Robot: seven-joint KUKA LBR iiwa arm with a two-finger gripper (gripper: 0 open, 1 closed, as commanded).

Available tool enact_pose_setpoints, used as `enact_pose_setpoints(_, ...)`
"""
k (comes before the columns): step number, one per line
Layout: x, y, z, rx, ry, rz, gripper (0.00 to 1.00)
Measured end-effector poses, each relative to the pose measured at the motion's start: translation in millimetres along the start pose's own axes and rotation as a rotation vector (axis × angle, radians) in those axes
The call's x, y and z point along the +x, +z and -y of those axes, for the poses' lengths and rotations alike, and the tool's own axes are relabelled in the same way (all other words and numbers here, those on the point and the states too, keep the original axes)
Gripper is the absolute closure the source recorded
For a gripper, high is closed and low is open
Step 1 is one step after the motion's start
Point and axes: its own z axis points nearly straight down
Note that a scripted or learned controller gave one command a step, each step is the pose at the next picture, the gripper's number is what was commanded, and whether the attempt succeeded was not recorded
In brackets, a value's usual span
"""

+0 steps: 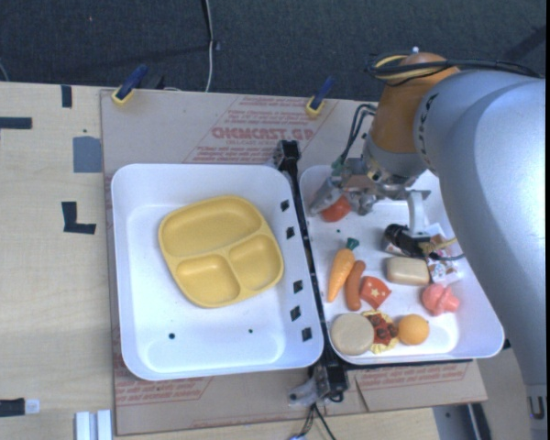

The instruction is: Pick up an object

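Tool [341,196] over right bin [477,324] | red toy [335,210] at fingertips

jaws [341,197] low in right bin [477,337] | red item [335,210] possibly gripped | yellow tray [222,249] in left bin [137,273]

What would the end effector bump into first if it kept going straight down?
Probably the small red toy right below the end effector, near the back left corner of the right bin. How much space separates them is hard to judge from this slanted view.
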Motion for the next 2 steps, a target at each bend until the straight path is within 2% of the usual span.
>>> enact_pose_setpoints(2,1.4,-8.8,-1.2,-0.006,0.001,-0.003,0.00)
